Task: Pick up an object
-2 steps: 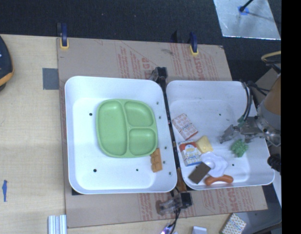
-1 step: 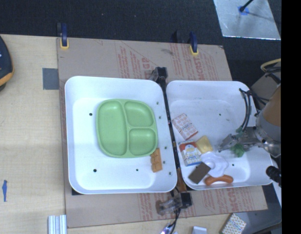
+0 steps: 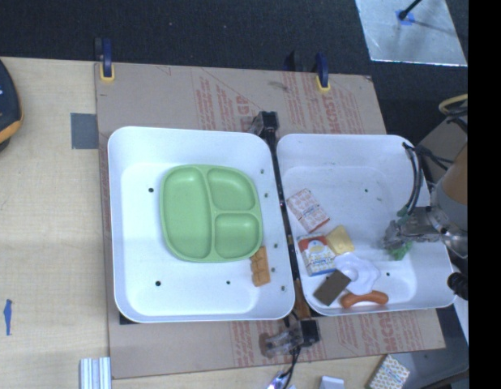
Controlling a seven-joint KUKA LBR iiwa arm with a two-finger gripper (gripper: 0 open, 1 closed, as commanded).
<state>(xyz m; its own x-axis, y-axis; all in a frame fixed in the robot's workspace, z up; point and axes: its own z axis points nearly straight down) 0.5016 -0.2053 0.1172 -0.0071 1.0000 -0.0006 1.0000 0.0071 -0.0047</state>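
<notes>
Hovering low at the right bin's [image 3: 348, 146] far right edge, the gripper [image 3: 403, 237], its spread unreadable, seems poised over a small green item [image 3: 398, 250] rather than the central clutter.

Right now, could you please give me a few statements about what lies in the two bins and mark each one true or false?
1. The green divided plate lies in the left bin. True.
2. The gripper is over the left bin. False: it is at the right bin's right side.
3. An orange-handled tool lies near the right bin's front edge. True.
4. The small brown bar rests on the plate. False: it lies on the bin floor beside the plate.
</notes>
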